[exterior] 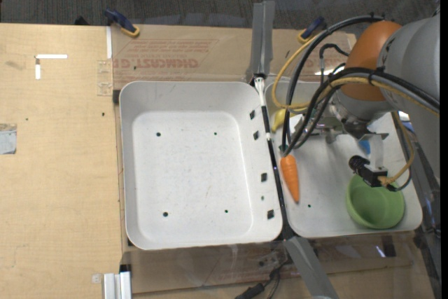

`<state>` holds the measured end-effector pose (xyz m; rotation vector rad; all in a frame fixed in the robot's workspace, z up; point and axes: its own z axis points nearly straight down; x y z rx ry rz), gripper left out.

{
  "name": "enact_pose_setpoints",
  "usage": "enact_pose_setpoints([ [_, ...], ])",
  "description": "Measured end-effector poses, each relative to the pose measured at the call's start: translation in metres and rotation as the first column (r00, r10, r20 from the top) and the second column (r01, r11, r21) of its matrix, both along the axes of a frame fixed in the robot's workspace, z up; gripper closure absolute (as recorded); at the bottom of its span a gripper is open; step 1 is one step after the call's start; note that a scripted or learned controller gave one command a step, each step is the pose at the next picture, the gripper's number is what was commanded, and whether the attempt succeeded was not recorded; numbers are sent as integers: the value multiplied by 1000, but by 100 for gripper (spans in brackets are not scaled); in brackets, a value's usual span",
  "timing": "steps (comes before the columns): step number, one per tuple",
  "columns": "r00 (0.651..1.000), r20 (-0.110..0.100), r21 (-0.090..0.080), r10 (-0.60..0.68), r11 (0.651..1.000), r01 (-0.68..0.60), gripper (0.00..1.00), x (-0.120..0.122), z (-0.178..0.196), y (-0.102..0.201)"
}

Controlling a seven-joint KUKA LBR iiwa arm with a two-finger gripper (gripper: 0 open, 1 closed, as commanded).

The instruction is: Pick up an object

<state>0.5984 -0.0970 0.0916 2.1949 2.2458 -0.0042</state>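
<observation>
An orange carrot (290, 177) lies along the left wall of the right bin (315, 220). In that bin's front right corner stands a green bowl (376, 205). A yellow object (278, 118) peeks out by the bin's back left, partly behind cables. A small blue piece (365, 146) shows under the arm. My gripper (348, 128) hangs over the back middle of the right bin, mostly covered by the wrist and its orange band (369, 59). It is right of the carrot and behind the bowl.
The left bin (127, 150) sits beside the right one, split from it by a grey divider (263, 45). Black and yellow cables (308, 101) loop over the right bin's back left. Cardboard with clamps (122, 22) lies behind the bins, and a wooden bench (56, 150) to the left.
</observation>
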Motion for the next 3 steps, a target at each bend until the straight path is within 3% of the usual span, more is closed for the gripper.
enact_pose_setpoints([
  [1, 958, -30, -2, -286, 958, 286, 0, 42, -2, 0],
  [2, 952, -1, 1, -306, 952, 306, 0, -44, 0, -4],
  [3, 903, -70, -16, -424, 905, 424, 0, 44, -6, -51],
])
